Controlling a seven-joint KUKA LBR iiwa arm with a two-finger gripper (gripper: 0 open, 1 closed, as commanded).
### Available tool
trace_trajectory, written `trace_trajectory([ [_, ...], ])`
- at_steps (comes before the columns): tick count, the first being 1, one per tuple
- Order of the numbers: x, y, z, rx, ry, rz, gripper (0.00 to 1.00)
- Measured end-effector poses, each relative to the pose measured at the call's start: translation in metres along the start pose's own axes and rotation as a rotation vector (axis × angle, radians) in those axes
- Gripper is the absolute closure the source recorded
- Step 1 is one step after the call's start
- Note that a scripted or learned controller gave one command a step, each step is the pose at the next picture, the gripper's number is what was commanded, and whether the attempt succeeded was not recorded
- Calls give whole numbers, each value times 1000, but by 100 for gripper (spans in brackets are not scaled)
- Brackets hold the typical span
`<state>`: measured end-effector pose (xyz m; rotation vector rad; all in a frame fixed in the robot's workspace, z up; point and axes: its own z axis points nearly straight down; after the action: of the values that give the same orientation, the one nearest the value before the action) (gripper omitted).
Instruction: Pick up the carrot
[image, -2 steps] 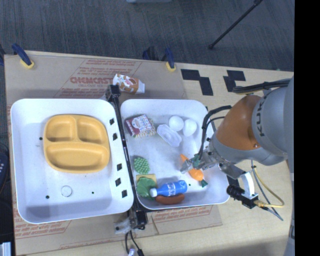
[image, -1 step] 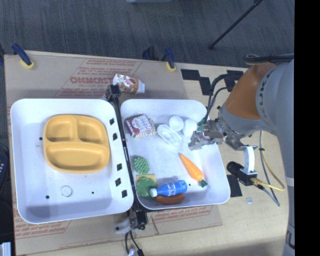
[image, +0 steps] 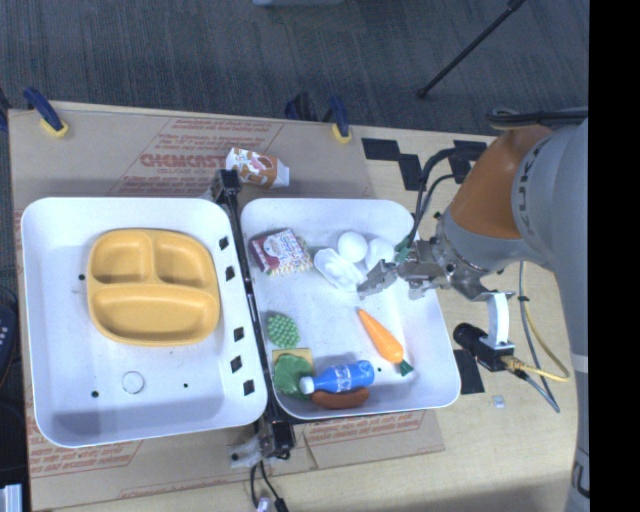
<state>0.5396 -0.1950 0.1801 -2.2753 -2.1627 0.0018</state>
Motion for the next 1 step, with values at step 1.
trace_trajectory([
  [1, 11, -28, 89, 1, 0, -49, 0],
])
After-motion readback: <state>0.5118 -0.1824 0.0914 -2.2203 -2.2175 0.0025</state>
